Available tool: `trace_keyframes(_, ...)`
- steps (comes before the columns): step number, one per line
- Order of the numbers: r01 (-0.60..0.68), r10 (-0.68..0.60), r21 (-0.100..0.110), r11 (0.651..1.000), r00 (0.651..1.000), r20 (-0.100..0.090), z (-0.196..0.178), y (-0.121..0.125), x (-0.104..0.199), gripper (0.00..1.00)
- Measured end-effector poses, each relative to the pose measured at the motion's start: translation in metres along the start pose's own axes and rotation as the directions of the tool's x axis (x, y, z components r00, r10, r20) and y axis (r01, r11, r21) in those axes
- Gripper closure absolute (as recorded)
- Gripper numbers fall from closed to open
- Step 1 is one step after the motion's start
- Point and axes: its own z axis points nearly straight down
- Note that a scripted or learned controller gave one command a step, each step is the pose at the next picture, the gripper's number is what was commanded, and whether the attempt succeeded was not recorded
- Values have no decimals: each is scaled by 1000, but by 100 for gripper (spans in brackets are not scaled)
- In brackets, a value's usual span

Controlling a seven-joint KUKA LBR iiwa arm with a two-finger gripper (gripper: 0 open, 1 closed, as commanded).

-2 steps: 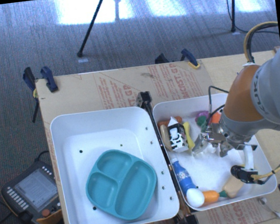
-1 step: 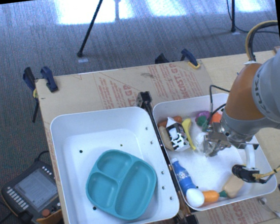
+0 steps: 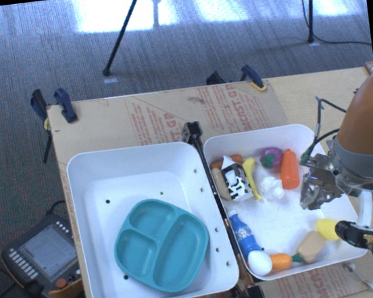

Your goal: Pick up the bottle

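The bottle (image 3: pixel 243 235), blue with a white cap end, lies on its side in the right bin (image 3: pixel 286 132), close against that bin's left wall and toward the near side; an egg (image 3: pixel 259 262) touches its near end, and a small carrot (image 3: pixel 283 260) lies just right of the egg along the near wall; a tan bread-like piece (image 3: pixel 311 246) sits right of that carrot, with a yellow lemon (image 3: pixel 327 228) just beyond it; farther back in the same bin, a black-and-white milk carton (image 3: pixel 234 181) stands just beyond the bottle's far end, a banana (image 3: pixel 251 177) leans beside the carton, a white lumpy item (image 3: pixel 271 187) sits right of the banana, a purple-and-green piece (image 3: pixel 270 158) lies near the far wall, and a large orange carrot (image 3: pixel 289 169) lies right of it; the gripper (image 3: pixel 313 193) hangs over the right part of this bin, well apart from the bottle and just right of the large carrot; whether its jaws are open or closed cannot be told, and nothing can be seen in its grasp; the left bin (image 3: pixel 83 192) holds 1 teal plate (image 3: pixel 162 245) with 3 compartments; a control pendant (image 3: pixel 43 264) lies on the floor left of the bench.
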Motion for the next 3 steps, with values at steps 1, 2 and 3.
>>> trace_keyframes(1,59,-59,-2,998,998,1,-79,-20,7,100)
trace_keyframes(2,63,-63,6,998,998,4,-86,-19,7,100)
trace_keyframes(3,68,-68,13,998,998,7,-92,-18,8,100)
